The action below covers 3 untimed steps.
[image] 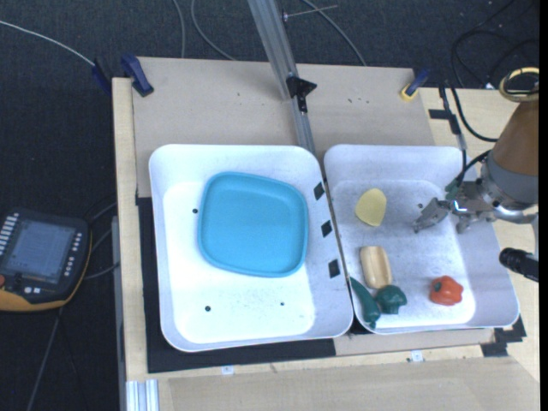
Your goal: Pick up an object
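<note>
The right bin (479, 165) holds several small objects. A yellow rounded piece (372, 206) lies at its upper left, and a tan roll-shaped piece (375, 266) sits below that. A dark green object (383, 300) rests by the bin's front left corner, and a red pepper-like object (445, 290) lies near the front. My gripper (445, 219) hangs over the right-middle of this bin, to the right of the yellow piece and above the red object. Its grey fingers (425, 219) are spread open with nothing between them.
The left bin (171, 255) carries a large light-blue plate (254, 223). A metal pole (276, 32) slants in from the top, ending between the bins. A handheld pendant (38, 257) lies off the bench at left. Cables run at the upper right.
</note>
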Each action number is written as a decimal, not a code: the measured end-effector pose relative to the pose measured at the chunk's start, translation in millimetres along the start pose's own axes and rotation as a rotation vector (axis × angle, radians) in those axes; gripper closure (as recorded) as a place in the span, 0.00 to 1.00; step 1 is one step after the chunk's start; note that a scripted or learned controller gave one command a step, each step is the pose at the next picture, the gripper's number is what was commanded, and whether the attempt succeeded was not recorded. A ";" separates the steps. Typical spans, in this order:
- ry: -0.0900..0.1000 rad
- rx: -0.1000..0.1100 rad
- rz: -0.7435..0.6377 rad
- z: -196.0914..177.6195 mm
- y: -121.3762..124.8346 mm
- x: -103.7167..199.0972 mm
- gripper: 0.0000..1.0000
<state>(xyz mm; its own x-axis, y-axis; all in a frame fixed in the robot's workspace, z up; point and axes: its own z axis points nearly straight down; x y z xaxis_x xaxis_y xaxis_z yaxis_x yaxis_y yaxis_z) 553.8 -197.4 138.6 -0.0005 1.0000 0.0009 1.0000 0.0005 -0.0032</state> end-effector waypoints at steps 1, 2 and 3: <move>0.000 0.000 0.000 45.1 -0.6 0.4 0.00; -0.001 -0.005 0.000 32.2 0.7 0.1 1.00; -0.002 -0.009 0.000 -30.0 3.5 4.3 1.00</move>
<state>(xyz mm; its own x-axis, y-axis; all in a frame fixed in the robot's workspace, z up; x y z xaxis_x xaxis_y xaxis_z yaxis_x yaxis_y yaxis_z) 557.4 -193.1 168.6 -0.0008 1.0000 -0.0014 1.0000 0.0008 0.0058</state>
